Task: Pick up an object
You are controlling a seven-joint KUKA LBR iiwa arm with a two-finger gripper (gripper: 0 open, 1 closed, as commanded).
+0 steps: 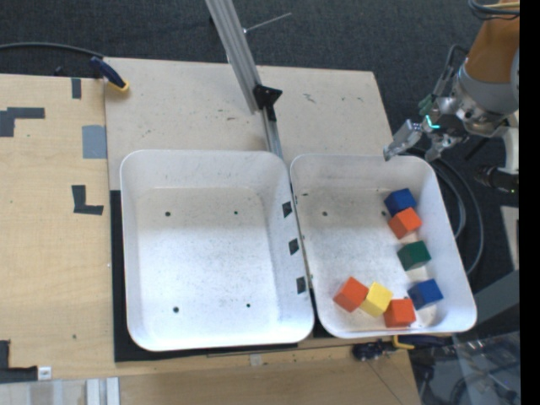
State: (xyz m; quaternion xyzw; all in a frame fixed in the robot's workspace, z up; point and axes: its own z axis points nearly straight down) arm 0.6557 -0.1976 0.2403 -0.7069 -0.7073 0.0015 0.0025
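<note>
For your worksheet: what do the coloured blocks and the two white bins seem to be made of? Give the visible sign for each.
Coloured blocks, e.g. the yellow block: probably painted wood or solid plastic; flat matte faces, crisp edges, uniform colour.
White bins: likely moulded plastic; rounded rims and corners, smooth, lightly speckled and scuffed floors. The look alone cannot confirm either.

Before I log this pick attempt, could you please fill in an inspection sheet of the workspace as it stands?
Surface: wooden bench with grey tape marks, bearing the left bin and the right bin.
Job's things: in the right bin, seven blocks: upper blue block, orange block, green block, lower blue block, and an orange block, yellow block and orange block in a row near the front.
Clutter: nothing seen.
Grippers: end effector above the right bin's far right corner, holding nothing.
Cables: black cable at far left.
Surroundings: dark carpet, slanted metal rail.
</note>
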